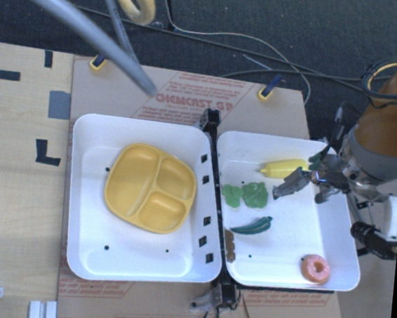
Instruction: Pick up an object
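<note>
My gripper (307, 187) hangs over the right bin (339, 233), near its upper right part, open with nothing between its fingers. A yellow corn-like piece (282, 168) lies just left of and above the fingers. Two green leafy pieces (246, 194) sit near the bin's left wall. Below them rests a dark green pepper (252, 226). A pink doughnut (314, 269) lies in the bin's lower right corner. The grey arm with its orange band (393, 83) comes in from the right.
The left bin (85, 234) holds a yellow divided plate (151, 187). A black divider with clips (210, 212) runs between the bins. A small brown item (230, 247) lies by the right bin's left wall. Grey tubing (79, 19) and cables cross the top.
</note>
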You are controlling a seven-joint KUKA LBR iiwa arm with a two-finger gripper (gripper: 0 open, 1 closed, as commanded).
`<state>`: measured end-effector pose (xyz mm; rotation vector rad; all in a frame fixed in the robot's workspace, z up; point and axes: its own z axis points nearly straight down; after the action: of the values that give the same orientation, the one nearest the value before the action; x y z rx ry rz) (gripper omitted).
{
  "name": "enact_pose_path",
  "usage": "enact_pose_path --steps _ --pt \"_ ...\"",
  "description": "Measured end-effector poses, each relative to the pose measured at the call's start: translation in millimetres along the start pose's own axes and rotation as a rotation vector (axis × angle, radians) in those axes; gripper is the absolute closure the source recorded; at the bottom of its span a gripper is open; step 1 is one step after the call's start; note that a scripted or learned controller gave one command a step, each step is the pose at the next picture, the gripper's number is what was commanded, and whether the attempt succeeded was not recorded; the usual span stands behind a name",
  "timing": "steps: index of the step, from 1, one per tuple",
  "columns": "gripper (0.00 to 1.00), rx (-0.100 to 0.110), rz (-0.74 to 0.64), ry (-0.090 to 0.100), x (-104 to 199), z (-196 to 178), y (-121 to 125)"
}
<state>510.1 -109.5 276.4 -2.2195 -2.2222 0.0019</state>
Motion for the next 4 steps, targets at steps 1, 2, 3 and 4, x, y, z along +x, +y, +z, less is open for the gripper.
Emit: enact_pose_path --steps 1,2,3,4 --pt "0.0 0.007 0.001 0.001 2 64 1" --pt "0.0 0.005 0.001 0.001 -1 109 0" --pt "0.0 0.006 0.0 0.001 9 160 -7" --pt "1.0 0.003 -0.001 0.002 9 147 -6"
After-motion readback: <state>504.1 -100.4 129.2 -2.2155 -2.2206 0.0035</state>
